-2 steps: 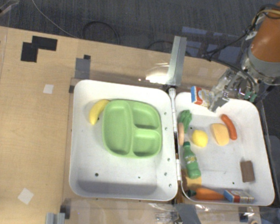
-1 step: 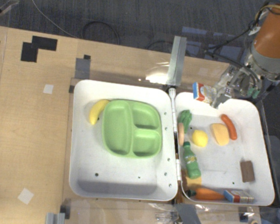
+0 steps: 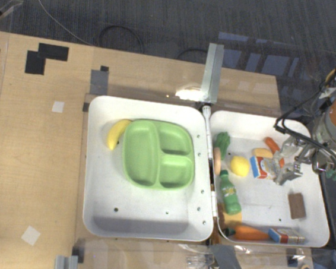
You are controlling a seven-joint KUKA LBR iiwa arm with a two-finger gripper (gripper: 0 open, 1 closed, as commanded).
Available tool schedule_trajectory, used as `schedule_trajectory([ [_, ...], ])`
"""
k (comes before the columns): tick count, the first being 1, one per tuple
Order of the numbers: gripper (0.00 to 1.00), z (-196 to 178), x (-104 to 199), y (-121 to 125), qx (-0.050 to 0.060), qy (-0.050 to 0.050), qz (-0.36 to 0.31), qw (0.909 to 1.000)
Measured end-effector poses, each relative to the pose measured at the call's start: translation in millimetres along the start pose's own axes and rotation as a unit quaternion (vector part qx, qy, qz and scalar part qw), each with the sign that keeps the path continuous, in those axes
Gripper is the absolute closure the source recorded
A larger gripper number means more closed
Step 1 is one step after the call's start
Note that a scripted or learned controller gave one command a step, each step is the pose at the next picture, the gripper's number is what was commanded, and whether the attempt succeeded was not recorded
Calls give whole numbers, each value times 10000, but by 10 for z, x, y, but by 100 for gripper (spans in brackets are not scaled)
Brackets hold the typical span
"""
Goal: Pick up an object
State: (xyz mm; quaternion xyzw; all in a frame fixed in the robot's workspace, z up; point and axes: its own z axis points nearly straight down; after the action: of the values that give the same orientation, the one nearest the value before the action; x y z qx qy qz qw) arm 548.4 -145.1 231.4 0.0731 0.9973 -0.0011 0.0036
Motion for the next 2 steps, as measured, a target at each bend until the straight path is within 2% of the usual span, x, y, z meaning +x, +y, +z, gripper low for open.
schedule_trajectory([
  [1,100,1379,-92,-580,1,-29,-223,9997],
  [2,0,1394,-83,-566,-7,-11,-233,9997],
])
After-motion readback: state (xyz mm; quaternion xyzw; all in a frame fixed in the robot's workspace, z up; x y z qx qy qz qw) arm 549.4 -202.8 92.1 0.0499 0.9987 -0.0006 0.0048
